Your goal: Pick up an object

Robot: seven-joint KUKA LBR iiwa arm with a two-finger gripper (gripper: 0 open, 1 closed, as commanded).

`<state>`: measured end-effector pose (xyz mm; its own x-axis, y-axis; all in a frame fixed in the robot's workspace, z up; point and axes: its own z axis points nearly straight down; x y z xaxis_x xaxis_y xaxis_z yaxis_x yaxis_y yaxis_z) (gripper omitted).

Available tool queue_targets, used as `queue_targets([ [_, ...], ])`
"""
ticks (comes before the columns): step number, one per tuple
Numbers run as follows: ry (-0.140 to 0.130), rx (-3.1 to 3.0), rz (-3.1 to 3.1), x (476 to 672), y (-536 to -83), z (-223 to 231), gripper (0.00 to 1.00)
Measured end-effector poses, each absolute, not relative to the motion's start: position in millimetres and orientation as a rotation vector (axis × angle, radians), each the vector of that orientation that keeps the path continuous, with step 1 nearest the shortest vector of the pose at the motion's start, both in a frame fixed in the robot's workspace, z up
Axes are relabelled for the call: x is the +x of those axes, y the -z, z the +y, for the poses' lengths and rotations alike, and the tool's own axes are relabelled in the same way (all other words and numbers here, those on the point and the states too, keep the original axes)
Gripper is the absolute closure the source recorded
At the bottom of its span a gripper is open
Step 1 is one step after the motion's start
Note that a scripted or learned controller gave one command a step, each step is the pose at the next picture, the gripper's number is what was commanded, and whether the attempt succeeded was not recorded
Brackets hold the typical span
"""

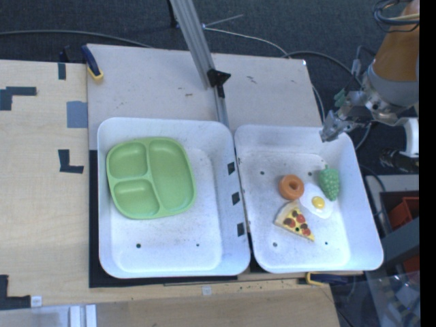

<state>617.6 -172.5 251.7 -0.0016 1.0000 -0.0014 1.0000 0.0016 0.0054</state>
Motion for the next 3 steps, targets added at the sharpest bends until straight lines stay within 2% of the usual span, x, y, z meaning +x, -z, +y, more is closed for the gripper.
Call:
queue_targets([
  [1,0.0,2.216,2.229,625.6,-237.9,-118.1,1.0],
  [3,-0.002,2.214,2.231,625.6,-237.3,-10.2,1.0],
])
